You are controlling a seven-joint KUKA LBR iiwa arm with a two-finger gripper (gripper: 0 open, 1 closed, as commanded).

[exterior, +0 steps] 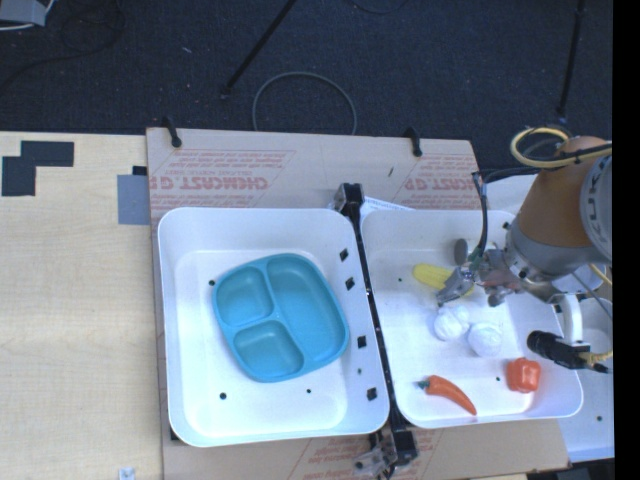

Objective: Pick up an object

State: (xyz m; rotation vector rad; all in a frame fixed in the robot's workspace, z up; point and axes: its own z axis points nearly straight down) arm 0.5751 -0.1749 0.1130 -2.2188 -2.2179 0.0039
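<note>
My gripper [474, 284] hangs low over the middle of the right bin [400, 238], on the arm that comes in from the right. A yellow banana-like piece [431, 275] lies just to its left, touching or nearly touching it. Two white rounded objects [449, 323] [486, 339] rest just below the gripper. Near the bin's front lie an orange carrot-like piece [451, 394] and a red-orange pepper [522, 374]. A small grey object [461, 251] sits just behind the gripper. I see nothing held.
The left bin [190, 268] holds a blue divided plate [280, 316]. A black divider [362, 308] runs between the bins. Cardboard [300, 173] lies behind both bins, with pale bench to the left.
</note>
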